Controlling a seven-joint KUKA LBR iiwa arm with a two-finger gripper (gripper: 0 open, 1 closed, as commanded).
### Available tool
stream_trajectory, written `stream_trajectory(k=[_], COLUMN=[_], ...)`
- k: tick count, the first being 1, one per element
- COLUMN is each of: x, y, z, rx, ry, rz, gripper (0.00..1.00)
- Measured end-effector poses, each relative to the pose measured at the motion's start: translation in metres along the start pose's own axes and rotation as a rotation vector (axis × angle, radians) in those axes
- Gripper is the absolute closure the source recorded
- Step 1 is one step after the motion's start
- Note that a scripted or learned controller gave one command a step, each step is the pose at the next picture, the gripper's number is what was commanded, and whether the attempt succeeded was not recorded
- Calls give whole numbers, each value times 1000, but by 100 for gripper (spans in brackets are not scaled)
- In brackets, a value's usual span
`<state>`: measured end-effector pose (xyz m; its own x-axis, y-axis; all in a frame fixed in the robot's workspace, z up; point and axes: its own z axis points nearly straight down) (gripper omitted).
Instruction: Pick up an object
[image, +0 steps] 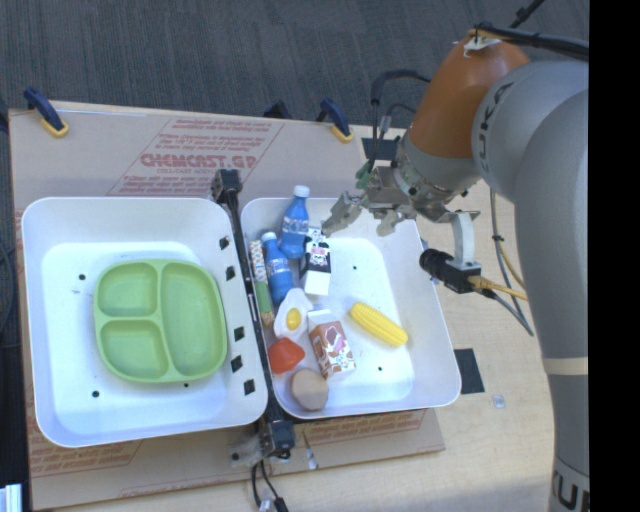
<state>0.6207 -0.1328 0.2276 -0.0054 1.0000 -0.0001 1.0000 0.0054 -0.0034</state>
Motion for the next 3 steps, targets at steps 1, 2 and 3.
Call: stream_trajectory(k=[1, 2, 3], x=[13, 16, 72], y=[-5, -6, 37], z=[119, 111, 25], rx=[-9, -2, -3], ry=[-8, -4, 1], rz=[4, -1, -1], gripper=[0, 100, 100])
